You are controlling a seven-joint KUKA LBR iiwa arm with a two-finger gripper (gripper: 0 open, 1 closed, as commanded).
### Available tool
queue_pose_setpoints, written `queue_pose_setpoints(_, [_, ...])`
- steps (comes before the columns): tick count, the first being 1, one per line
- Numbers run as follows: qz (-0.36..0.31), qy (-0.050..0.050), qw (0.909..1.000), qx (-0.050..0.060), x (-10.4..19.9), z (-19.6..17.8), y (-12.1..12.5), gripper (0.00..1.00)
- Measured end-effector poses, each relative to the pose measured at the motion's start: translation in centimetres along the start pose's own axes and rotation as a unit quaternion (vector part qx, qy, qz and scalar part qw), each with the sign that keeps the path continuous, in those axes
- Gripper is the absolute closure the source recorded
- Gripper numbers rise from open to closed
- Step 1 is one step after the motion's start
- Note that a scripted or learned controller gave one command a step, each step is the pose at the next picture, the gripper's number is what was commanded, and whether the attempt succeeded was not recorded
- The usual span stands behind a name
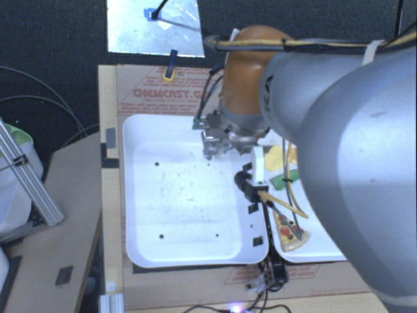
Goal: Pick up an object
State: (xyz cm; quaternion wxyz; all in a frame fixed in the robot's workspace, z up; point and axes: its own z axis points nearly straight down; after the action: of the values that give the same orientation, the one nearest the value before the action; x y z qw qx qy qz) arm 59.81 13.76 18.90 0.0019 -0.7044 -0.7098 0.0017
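The things to pick lie in the right bin [314,257], most of which the arm [352,149] covers. In the strip that shows along its left side there is a yellow piece [276,156] towards the back and a green piece [285,180] just in front of it. A flat wedge [291,233] with an orange edge and red spots lies near the front wall. Whether the yellow and green pieces touch cannot be told.

The left bin [130,194] sits close beside the right bin. A few small dark specks are scattered over its white floor.

The gripper [212,147] hangs over the back right part of the left bin, near the wall shared with the right bin, well apart from the wedge. It points down at the floor. Whether it is spread or pressed together cannot be told, nor whether it touches the floor.

The orange band [251,70] rises straight above the gripper. From there the thick grey arm sweeps out to the right and towards the camera.

Both bins rest on cardboard [156,93] printed in red. Beyond its back edge lies a shiny sheet [153,18].
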Motion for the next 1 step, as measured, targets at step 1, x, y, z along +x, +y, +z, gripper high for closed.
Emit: queue_pose_setpoints(1, [0.004, -0.001, 1.0000, 0.002, -2.01, 4.18, -6.81, 1.00])
